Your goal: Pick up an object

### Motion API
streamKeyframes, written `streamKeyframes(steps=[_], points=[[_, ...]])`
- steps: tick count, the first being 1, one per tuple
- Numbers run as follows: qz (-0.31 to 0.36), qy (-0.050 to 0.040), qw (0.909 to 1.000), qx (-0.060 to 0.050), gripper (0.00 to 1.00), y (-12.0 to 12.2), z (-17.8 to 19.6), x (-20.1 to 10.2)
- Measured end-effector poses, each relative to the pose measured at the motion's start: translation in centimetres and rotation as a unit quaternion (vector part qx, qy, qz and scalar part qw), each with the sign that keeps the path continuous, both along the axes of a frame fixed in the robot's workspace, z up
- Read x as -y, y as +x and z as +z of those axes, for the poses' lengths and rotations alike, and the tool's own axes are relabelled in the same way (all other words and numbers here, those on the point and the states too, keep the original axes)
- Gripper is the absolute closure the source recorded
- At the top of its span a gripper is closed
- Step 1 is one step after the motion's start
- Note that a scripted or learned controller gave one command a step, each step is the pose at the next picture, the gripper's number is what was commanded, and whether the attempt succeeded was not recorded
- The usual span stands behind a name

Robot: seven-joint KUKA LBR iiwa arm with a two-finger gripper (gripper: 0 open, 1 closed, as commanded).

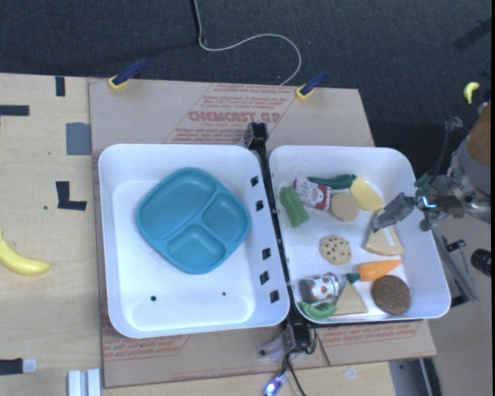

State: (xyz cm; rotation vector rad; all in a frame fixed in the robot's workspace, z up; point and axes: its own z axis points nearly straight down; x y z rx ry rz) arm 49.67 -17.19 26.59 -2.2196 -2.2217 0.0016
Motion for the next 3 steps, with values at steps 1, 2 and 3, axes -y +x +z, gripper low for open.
streamKeyframes(steps=[1,2,3], points=[[0.001,0.0002,1.0,0.0,1.0,0.0,1.0,-0.1],[0.004,0.0003,1.0,0.003,1.0,-0.6,7.8,-6.4],[0.002,0.0008,1.0,-0.002,1.0,-1.4,2.7,-12.5]])
